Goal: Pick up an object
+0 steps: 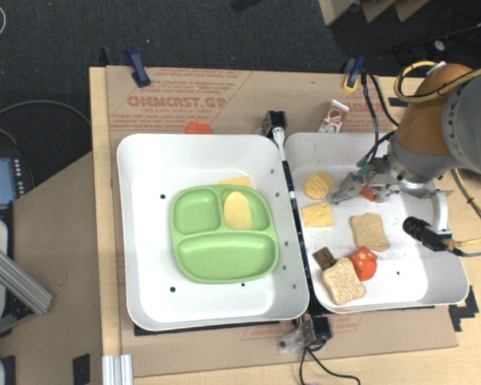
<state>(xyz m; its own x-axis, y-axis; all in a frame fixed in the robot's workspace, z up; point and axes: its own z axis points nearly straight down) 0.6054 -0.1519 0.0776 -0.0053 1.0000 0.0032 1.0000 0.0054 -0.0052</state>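
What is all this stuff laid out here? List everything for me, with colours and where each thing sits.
Bins: two, white, side by side on the bench.
Divided plate: one, green, left bin.
Yellow pieces: one in the plate's upper right compartment, one behind its rim.
Toy foods, right bin: round yellow piece, yellow square, two tan bread slices, red tomato, small brown block.
Small carton: one, red and white, behind the right bin.
Clamps: two, blue, board's far edge.
Arm: grey and orange; gripper over the right bin.
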